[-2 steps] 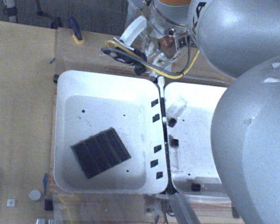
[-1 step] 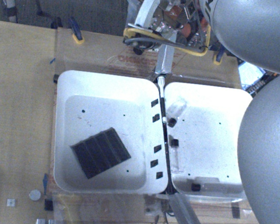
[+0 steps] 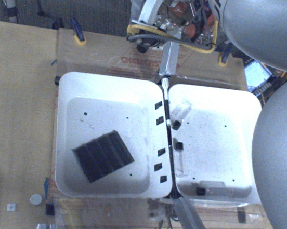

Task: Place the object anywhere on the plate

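A dark, ribbed square plate (image 3: 103,156) lies flat in the lower left part of the left bin (image 3: 73,91). In the right bin (image 3: 239,105), a small clear object (image 3: 180,111) rests close to the divider at the upper left. A small black piece (image 3: 178,146) sits below it, and a clear, elongated object with a dark end (image 3: 210,189) lies along the front wall. My gripper (image 3: 166,20) hangs high beyond the far rims of both bins, over the bench's back edge, well away from the plate and the objects. Nothing is visibly held in it.
A grey metal bar (image 3: 168,59) runs down to the divider (image 3: 164,135) between the bins, with several black tabs along it. The grey arm (image 3: 279,155) covers the right side. A blue clamp (image 3: 78,33) and small loose bits (image 3: 35,199) lie on the wooden bench.
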Action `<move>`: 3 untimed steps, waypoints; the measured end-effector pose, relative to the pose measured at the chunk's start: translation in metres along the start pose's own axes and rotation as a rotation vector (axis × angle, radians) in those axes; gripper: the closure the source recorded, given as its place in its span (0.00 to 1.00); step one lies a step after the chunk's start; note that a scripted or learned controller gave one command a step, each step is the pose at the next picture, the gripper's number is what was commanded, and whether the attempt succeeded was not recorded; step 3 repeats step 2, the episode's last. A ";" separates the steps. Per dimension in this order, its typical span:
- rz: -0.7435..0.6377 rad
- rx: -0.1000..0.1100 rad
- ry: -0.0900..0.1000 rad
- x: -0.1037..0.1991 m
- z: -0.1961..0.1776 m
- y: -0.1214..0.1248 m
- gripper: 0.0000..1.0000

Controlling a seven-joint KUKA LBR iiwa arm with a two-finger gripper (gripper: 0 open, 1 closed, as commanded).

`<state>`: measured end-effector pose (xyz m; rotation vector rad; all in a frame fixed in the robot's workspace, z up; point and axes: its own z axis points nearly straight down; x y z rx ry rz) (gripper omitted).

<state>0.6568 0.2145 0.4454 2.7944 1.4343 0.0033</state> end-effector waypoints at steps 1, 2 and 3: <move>-0.745 0.003 -0.002 0.014 0.010 0.001 1.00; -0.745 0.002 -0.002 0.014 0.010 0.001 0.00; -0.745 0.002 -0.002 0.014 0.010 0.001 0.00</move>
